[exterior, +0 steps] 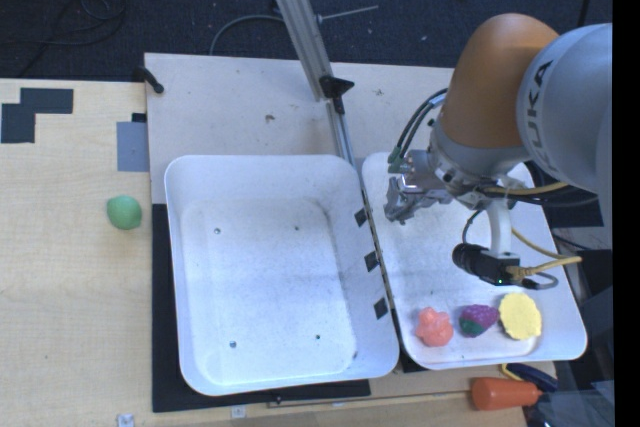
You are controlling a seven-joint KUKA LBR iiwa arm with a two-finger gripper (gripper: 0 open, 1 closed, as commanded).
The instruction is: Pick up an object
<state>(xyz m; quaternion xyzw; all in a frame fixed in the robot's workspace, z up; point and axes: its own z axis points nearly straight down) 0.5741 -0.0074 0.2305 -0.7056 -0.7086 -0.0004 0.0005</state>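
Observation:
My gripper (402, 203) hangs over the upper left part of the right bin (425, 265), below the orange band of the arm. Its metal fingers point down and to the left, close to the bin's left wall. I see nothing between them. Three small objects lie along the bin's near edge: a pink lump (434, 326), a purple piece (478, 318) and a yellow disc-like object (520, 315). All three sit well below the gripper and apart from it.
The left bin (270, 265) lies beside the right one, with black clips on the shared edge. A green ball (124, 212) rests on the wooden bench at far left. An orange object (505, 392) lies in front of the right bin. A metal rail (305, 25) slants behind the bins.

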